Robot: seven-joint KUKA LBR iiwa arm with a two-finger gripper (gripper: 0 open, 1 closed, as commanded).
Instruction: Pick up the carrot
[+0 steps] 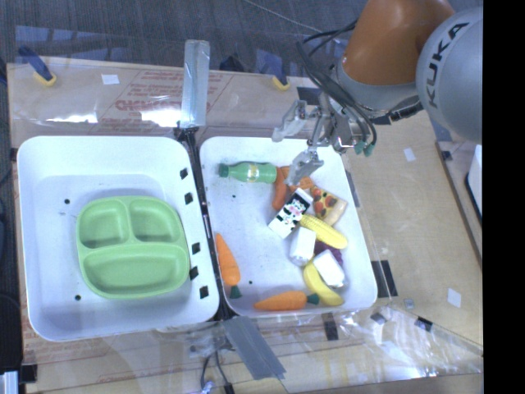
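I see my claw (305, 164) low over the right bin (246, 220), near a carrot (281, 189); I cannot tell its grip.

The hand (305, 164) hangs over the right bin (254, 279), above a carrot (281, 189) beside the green bottle (250, 171).

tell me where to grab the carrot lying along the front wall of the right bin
Grip the carrot across its thick orange middle, coming straight down from above. It lies flat, its length running left-right, green top beside the banana, so the pincer should close front-to-back, though the bin wall is probably tight.
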